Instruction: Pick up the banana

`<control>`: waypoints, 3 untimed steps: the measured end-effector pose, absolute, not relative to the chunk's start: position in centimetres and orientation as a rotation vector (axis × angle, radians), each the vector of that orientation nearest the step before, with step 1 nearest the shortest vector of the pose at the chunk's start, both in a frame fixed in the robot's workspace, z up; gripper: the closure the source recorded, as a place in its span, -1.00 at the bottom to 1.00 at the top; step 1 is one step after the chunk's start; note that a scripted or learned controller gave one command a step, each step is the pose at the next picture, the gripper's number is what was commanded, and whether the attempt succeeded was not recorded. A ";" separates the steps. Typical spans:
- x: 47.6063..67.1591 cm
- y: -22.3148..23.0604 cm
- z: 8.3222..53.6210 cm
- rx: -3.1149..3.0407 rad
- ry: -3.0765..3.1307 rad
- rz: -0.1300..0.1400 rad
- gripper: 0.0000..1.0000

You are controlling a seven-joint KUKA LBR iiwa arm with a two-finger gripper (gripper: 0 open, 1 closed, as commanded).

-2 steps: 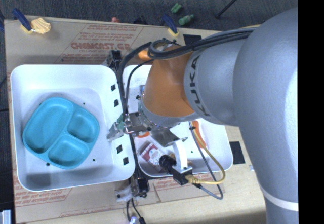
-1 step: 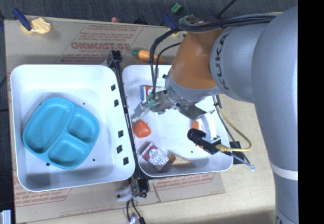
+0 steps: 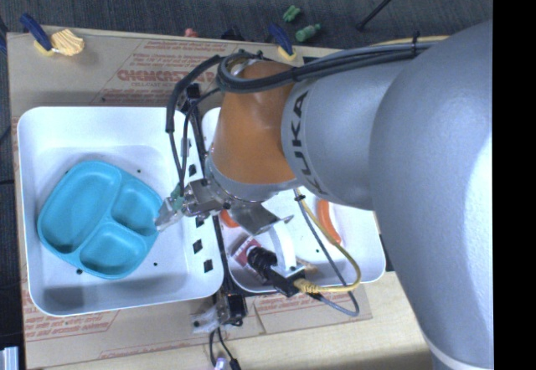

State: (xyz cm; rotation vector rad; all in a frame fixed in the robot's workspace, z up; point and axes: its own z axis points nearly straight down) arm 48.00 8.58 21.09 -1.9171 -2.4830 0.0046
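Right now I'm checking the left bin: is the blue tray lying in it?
Yes, the blue tray lies flat on the floor of the left bin.

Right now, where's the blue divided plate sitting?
The blue divided plate lies in the left white bin, toward its lower left, with the plate's right edge close to the arm's wrist by the wall between the two bins.

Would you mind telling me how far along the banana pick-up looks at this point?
Nothing looks done yet: I cannot make out a banana anywhere. In hand, the arm hangs over the right bin, its gripper reaching across the divider beside the blue divided plate in the left bin. Whether it holds anything is unclear. Still left: gripping and lifting the banana.
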 end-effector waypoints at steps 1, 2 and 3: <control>47.5 18.4 15.9 -2.370 -2.057 0.008 -1.00; 47.5 18.4 16.9 -2.362 -2.062 0.014 1.00; 47.6 12.0 27.1 -2.363 -2.067 0.004 1.00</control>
